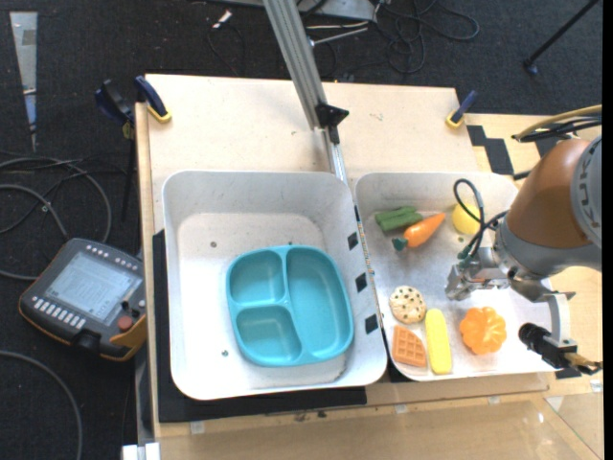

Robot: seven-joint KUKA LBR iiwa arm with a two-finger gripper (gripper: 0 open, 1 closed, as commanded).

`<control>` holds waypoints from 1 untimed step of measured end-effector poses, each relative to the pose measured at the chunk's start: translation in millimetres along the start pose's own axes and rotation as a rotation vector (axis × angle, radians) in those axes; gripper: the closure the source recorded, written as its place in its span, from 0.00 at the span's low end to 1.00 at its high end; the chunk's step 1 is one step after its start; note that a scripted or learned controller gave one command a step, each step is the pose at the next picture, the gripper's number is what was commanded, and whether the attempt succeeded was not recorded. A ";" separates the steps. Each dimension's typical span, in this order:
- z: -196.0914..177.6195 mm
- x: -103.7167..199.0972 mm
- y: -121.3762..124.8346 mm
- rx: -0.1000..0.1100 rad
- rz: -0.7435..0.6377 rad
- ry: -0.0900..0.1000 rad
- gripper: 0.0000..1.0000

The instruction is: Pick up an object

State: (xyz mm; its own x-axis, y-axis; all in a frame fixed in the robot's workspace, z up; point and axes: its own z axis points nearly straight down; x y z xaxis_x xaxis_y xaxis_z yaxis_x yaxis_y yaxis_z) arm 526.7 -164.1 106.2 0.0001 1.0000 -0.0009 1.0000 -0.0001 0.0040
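Hovering inside the right bin just above the orange pumpkin toy, the gripper hangs low — whether clenched or released, I cannot tell.

teal tray, pendant — floor cables

Two white bins; one blue tray; seven toy foods, perhaps more behind arm.

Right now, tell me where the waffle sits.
The waffle lies in the right bin, near its front left corner, just below the cookie and beside the corn.
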 end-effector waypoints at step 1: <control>-55.6 -9.8 -2.8 -0.002 0.001 -0.002 1.00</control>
State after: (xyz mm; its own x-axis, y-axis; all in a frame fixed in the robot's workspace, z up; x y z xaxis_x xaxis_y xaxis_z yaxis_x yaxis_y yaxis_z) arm 523.7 -173.9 161.8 0.0011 1.0000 -0.0030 1.0000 -0.0011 0.0061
